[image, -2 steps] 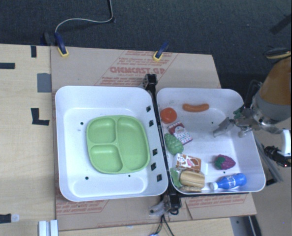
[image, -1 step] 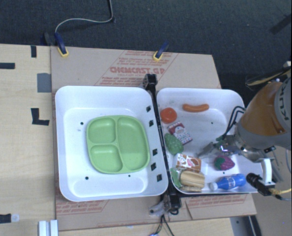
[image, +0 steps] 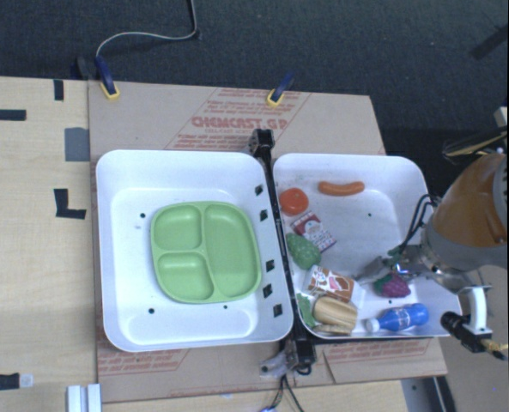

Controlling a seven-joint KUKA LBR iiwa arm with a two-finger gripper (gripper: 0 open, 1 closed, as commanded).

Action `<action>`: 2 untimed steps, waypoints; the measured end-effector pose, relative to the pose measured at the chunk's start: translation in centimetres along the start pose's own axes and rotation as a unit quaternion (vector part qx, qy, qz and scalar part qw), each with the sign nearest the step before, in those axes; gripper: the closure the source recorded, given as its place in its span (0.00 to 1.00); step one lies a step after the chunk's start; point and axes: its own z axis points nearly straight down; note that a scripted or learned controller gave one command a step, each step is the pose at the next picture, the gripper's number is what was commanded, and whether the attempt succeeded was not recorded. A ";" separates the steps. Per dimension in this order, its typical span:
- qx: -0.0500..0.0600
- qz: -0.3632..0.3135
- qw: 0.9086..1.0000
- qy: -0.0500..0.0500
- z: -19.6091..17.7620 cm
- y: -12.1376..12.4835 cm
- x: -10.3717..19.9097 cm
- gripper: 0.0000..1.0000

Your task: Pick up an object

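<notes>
The right bin (image: 409,174) holds several small items: an orange sausage (image: 341,188), a red-orange ball (image: 293,200), a red and white packet (image: 312,230), a green piece (image: 303,251), a printed snack packet (image: 331,283), a bread roll (image: 335,313), a blue bottle (image: 400,318) and a purple grape-like piece (image: 396,287). My gripper (image: 390,269) is low in this bin near its right side, right above the purple piece and close to touching it. The arm's wrist and orange band (image: 469,209) cover the bin's right wall.
The left bin (image: 121,174) holds a green divided plate (image: 206,251). A black divider with clips (image: 269,221) separates the bins. Both stand on a cardboard sheet (image: 228,118) on the wooden bench. A cable (image: 151,37) runs behind.
</notes>
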 end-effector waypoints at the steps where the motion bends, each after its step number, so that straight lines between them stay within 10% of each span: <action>1: -0.001 0.000 1.000 0.000 -1.0 0.1 0.0 1.00; 2: 0.003 -0.001 1.000 0.002 -7.0 5.3 7.2 1.00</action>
